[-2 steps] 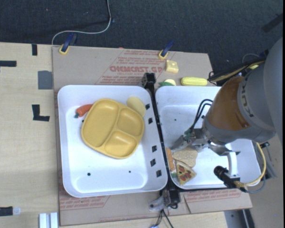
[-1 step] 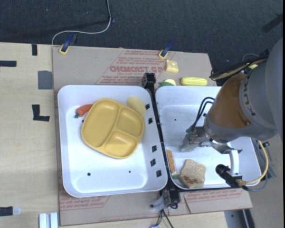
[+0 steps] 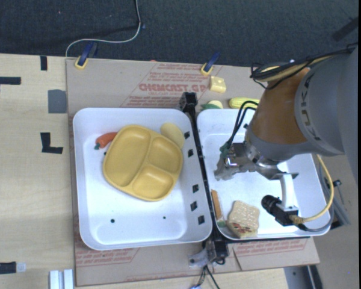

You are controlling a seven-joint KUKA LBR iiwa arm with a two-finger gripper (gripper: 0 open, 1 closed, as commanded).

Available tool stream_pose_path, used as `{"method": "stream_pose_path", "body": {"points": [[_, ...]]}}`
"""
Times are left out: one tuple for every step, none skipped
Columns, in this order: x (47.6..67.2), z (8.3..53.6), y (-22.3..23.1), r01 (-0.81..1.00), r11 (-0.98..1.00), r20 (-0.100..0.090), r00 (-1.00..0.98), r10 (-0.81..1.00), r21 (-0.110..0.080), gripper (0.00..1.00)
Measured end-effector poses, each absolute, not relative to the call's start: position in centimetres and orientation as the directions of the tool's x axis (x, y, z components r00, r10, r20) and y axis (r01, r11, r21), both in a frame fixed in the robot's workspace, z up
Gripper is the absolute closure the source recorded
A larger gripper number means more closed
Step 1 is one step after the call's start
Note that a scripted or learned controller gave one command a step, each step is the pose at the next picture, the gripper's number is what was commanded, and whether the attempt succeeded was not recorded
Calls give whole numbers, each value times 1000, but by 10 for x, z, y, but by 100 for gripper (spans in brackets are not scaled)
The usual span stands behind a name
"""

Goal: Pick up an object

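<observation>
The likeliest object to be picked is the toy sandwich point(image 3: 243, 218), seen lying flat in the near corner of the right bin point(image 3: 316, 182), close to the front wall. It is judged to be light, probably foam or soft plastic, with a speckled, slightly rough face that should not slip; some give under pressure is to be expected. Hold would best be taken across its two opposite edges, from above, since the flat faces offer nothing to pinch. Just to its left a thin brown stick point(image 3: 215, 202) is seen along the wall that divides the bins, too slim and too near the wall to be an easy target.

The gripper point(image 3: 228, 164) is seen low over the middle of the right bin, beyond the sandwich and apart from it. Whether the jaws are apart or together cannot be told, as they are hidden under the wrist; nothing is seen held.

In the left bin point(image 3: 84, 161) a yellow divided tray point(image 3: 143, 161) is seen, with an orange carrot-like piece point(image 3: 106, 139) at its far left edge and a pale yellow piece point(image 3: 172, 132) touching its far right.
</observation>
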State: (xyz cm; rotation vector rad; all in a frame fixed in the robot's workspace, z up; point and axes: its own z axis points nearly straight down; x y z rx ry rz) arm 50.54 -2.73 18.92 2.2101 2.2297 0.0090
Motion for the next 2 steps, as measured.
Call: {"method": "stream_pose_path", "body": {"points": [[586, 230, -102, 1000, -1, -4, 1, 1000, 8, 100], [570, 237, -45, 1000, 4, 0, -4, 1000, -1, 100]]}}
